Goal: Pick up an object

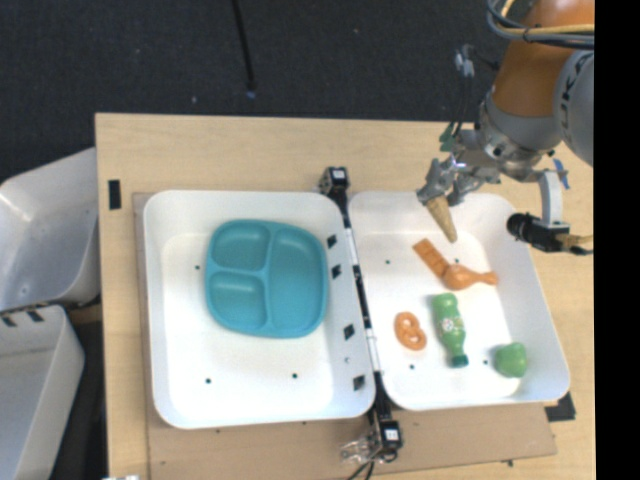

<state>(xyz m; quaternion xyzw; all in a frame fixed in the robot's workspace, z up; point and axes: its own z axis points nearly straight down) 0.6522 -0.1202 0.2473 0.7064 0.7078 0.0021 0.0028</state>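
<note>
From the camera view we see the gripper (441,196) over the right bin's (530,268) far edge, clamping a tan cone-shaped object (444,222) between its fingers. Near the bin's middle lie an orange spoon (450,268), an orange pretzel (409,331), a green bottle (450,329) and a green ball (511,360). The left bin (180,368) carries a teal divided plate (267,277).

You have two white bins (250,408) that look like smooth moulded plastic with a soft sheen, resting on a bench (120,268) of pale, matt wood-like board. Inside the left bin, the teal divided plate (267,277) reads as smooth plastic, slightly glossy. In the right bin, the green bottle (449,328), orange pretzel (408,331), orange spoon-like piece (452,267) and green lump (511,360) all look like shiny plastic. Above the right bin, the gripper (447,183) appears dull grey metal.
</note>
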